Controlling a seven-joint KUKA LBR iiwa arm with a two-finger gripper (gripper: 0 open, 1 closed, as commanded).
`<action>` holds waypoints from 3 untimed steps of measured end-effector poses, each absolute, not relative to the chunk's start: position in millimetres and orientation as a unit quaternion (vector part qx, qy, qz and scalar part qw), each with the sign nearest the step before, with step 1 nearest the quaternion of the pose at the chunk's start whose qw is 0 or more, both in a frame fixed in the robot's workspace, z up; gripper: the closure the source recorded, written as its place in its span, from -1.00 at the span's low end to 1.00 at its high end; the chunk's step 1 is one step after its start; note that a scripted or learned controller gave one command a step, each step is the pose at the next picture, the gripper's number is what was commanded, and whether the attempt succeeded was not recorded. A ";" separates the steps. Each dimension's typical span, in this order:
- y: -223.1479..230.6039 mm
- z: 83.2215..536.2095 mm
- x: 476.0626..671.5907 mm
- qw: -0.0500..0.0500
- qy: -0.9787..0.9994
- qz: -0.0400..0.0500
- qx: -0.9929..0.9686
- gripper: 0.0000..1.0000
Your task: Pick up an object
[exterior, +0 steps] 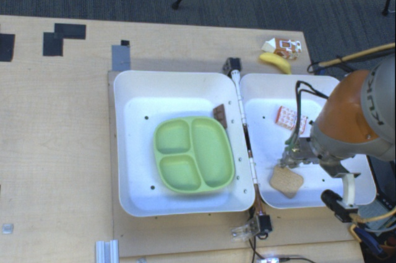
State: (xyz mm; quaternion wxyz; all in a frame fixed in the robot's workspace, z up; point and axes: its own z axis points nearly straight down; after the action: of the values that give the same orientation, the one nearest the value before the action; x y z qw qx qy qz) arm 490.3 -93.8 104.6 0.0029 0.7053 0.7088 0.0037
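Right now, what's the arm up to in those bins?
The arm has reached into the right bin, and its hand sits low, right above a tan, bread-like piece near the bin's front. Nothing is visibly lifted yet. A red-and-white packet lies further back in the same bin. The left bin holds a green divided plate with a small brown item at its far edge.

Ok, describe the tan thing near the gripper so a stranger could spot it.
Start at the right white bin. Near its front edge, just below the gripper, lies a tan, rounded, bread-like piece. The bin's other item, a red and white packet, is flat and printed.
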 end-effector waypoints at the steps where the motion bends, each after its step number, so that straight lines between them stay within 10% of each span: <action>1: -96.0 184.4 491.9 0.002 0.709 0.001 0.705 1.00; 2: -95.9 184.0 491.7 0.001 0.709 0.001 0.705 -1.00; 3: -116.5 86.9 489.9 0.004 0.708 0.003 0.706 -1.00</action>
State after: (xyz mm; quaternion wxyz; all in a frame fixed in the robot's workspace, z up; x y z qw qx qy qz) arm 489.9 -116.5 86.9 0.0040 0.7060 0.7082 0.0032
